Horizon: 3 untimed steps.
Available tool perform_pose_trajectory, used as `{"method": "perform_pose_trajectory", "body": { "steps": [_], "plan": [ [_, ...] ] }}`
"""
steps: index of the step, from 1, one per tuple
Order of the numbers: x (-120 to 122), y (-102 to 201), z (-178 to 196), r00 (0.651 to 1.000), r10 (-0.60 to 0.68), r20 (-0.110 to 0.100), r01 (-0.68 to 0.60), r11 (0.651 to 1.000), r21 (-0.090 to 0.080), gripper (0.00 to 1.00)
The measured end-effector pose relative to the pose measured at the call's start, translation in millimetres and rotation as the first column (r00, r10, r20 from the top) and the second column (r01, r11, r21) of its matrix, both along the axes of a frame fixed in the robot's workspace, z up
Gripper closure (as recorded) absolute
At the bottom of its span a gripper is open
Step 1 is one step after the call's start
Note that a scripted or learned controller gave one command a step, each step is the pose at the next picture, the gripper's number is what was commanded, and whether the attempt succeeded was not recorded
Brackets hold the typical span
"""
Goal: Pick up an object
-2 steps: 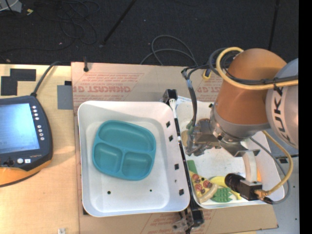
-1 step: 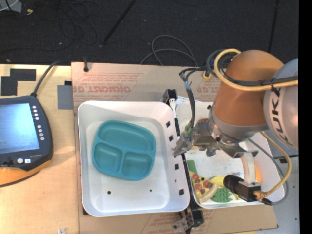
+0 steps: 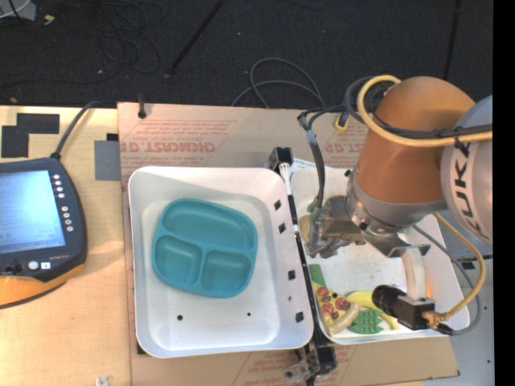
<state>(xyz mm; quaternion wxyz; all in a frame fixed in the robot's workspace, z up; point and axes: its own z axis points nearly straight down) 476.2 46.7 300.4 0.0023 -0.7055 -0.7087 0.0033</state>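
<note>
My gripper [image 3: 321, 237] hangs low over the left side of the right bin [image 3: 372, 335], just inside the wall between the two bins. Below it, in the bin's front left corner, lie several small toy foods: a pizza slice [image 3: 334, 309], a yellow banana-like piece [image 3: 364, 299], a green studded piece [image 3: 368, 322] and a green strip [image 3: 315, 276]. A pale orange stick [image 3: 414, 270] lies further right. The wrist hides the rest of the bin's floor.
The left bin [image 3: 153, 190] holds a teal divided plate [image 3: 206, 246]. A tablet-like screen [image 3: 34, 215] lies on the bench at the far left. Cables run behind the bins.
</note>
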Motion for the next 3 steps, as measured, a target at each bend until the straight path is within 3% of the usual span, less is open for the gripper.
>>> {"method": "perform_pose_trajectory", "body": {
  "steps": [1, 2, 3],
  "plan": [
    [1, -39, 218, 1.0, -0.004, 0.022, 0.004, 1.0, 0.001, 1.0],
    [-1, -14, 83, 1.0, -0.001, -0.009, 0.001, 1.0, -0.001, 1.0],
    [-1, -72, 16, 1.0, -0.009, -0.004, 0.009, 1.0, 0.0, 1.0]
  ]
}}
